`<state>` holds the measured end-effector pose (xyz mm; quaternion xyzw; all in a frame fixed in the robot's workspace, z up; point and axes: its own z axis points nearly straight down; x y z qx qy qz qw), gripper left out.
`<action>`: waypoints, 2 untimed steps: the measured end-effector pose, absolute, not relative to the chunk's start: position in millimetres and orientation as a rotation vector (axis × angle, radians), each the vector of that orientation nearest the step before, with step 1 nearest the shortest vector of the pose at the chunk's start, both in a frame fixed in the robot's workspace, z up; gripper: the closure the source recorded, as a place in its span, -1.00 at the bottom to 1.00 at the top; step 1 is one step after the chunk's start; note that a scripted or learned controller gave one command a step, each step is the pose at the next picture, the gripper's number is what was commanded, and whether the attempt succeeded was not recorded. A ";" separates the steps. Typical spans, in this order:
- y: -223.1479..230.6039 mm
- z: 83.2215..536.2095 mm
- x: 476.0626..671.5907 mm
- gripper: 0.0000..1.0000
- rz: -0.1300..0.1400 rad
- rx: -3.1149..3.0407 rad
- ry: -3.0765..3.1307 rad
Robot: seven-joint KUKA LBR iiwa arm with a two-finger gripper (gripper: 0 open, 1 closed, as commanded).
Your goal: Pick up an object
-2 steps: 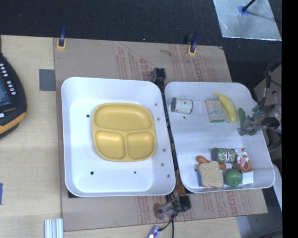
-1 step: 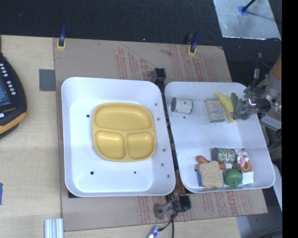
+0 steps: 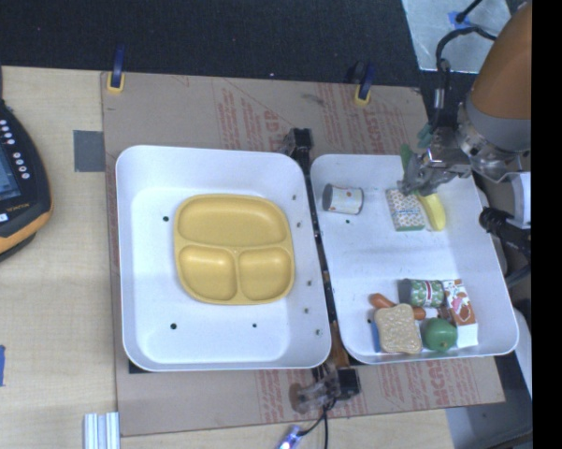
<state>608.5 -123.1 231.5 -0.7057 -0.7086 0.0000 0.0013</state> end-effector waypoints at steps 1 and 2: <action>-75.8 219.9 624.3 1.00 0.003 -2.215 -2.226; -73.0 213.9 589.9 1.00 0.006 -2.217 -2.223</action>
